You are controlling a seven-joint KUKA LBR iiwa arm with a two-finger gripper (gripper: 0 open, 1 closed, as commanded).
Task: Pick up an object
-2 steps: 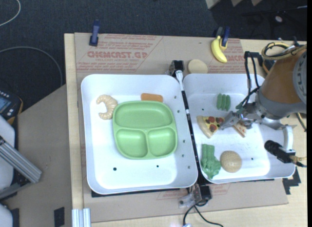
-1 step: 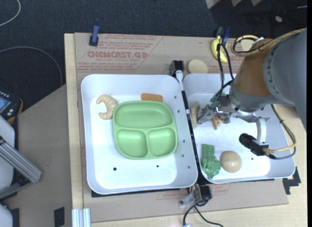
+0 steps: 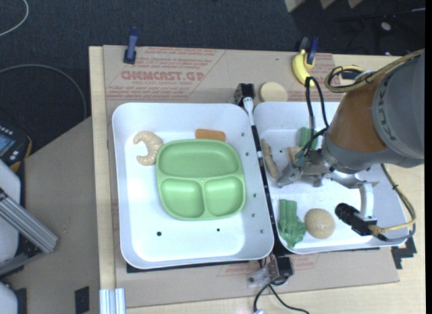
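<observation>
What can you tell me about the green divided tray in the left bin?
The green plastic divided tray is a rounded rectangle with three compartments: one wide section along its far side and two smaller ones along its near side. It looks matte and smooth, lies flat and right way up, slightly turned, near the middle of the left white bin. A beige croissant-shaped toy sits against its far-left corner, and a small orange block lies just beyond its far edge.

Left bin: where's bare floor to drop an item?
Left bin: a bare strip along the near edge below the green tray, and another down the far-left wall under the croissant. Right bin is crowded: the gripper, green toy and tan ball.
</observation>
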